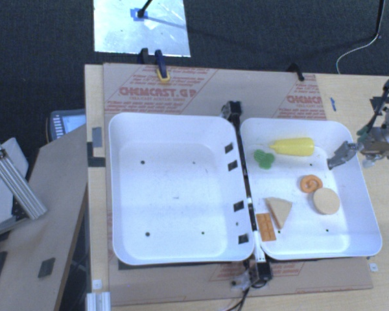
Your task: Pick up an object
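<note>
The right bin (pixel 350 238) holds several small items. A long yellow piece (pixel 292 146) lies at its far side with a green piece (pixel 264 159) just left of it. An orange spiral (pixel 310 184) and a round tan disc (pixel 326 201) sit toward the right. A tan wedge (pixel 279 210) and an orange rectangular piece (pixel 265 226) lie by the bin's left wall. My gripper (pixel 342 154) hangs over the right bin's far right corner, right of the yellow piece and apart from it. Nothing shows in its grasp.
The left bin (pixel 126 173) stands beside the right one, joined along a black-clipped divider (pixel 243 173). Both rest on a cardboard sheet (pixel 201 89) on the bench. A shiny square plate (pixel 141 18) lies beyond the bench, and a cable (pixel 360 44) runs at the far right.
</note>
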`<state>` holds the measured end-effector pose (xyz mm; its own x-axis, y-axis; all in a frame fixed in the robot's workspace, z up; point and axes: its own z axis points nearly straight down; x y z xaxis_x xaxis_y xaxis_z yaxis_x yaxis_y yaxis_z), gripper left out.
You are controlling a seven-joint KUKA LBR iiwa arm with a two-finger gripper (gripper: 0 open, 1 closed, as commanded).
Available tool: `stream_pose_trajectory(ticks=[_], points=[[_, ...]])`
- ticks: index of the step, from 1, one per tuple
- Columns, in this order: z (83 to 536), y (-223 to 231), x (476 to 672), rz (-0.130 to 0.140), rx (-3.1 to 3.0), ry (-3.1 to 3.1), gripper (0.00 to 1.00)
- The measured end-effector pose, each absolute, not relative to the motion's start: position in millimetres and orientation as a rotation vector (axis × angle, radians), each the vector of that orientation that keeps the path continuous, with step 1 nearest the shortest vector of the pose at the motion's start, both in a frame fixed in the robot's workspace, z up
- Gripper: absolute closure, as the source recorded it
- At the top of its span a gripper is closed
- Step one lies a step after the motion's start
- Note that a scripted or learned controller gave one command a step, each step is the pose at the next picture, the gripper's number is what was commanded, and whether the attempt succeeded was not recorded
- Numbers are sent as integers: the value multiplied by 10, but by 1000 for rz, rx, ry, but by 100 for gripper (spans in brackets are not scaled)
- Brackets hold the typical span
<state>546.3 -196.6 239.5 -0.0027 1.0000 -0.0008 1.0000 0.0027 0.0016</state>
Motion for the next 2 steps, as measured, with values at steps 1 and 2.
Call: stream_pose_trajectory(ticks=[1,2], points=[[2506,-1967,5473,4,2211,2225,100],[3817,-1431,4870,17,2203,2221,100]])
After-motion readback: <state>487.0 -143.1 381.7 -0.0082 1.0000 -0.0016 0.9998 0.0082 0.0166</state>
